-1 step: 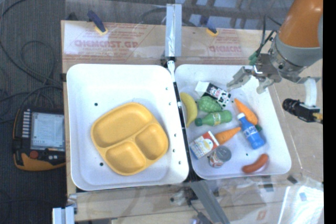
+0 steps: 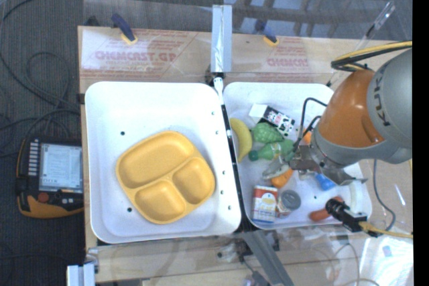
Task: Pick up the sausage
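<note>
In the right bin (image 2: pixel 295 92), the sausage (image 2: pixel 319 215) is lying by the front wall, while the hand (image 2: pixel 298 161) is hanging near the carrot (image 2: pixel 283 178), apart from the sausage; can't tell if it's spread or pinching.

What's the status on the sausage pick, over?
Gripper low in right bin, amid toy food. Sausage lying loose by the near wall, apart from gripper. Carrot beside gripper, not blocking sausage.

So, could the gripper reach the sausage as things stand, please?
Probably yes: the sausage lies uncovered by the right bin's front wall, with nothing on it, close to the gripper.
</note>
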Tool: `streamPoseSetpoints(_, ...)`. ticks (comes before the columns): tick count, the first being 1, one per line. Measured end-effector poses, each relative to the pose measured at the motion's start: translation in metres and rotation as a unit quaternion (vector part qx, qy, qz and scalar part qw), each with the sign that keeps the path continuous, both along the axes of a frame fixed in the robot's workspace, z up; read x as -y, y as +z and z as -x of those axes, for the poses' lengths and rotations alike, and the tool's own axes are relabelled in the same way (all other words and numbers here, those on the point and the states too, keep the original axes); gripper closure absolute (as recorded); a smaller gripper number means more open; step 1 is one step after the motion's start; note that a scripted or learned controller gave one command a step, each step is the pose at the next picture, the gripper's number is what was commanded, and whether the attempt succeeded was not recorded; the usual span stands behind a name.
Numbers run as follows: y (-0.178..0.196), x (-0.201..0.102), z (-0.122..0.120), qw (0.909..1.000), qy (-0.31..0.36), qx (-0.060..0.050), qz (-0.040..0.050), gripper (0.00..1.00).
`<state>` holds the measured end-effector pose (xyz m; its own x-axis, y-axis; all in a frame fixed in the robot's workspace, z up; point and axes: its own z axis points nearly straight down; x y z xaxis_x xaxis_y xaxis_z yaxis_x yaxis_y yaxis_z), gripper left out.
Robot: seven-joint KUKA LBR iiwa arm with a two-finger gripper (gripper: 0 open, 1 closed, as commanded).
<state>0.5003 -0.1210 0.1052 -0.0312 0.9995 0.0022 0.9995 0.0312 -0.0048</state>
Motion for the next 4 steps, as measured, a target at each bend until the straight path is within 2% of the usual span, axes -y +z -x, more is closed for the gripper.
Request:
streamPoseSetpoints(1, -0.013, -0.021, 0.014, 0.9984, 0.056, 0.007, 0.0037, 0.0)
streamPoseSetpoints(2, -0.003, -0.023, 0.013, 0.9984, 0.056, 0.007, 0.002, 1.0)
streamPoseSetpoints(3, 0.078, -0.054, -0.064, 0.9923, -0.124, 0.001, 0.003, 1.0)
streamPoseSetpoints(4, 0.13, -0.012, -0.147, 0.9913, -0.131, 0.001, 0.0035, 1.0)
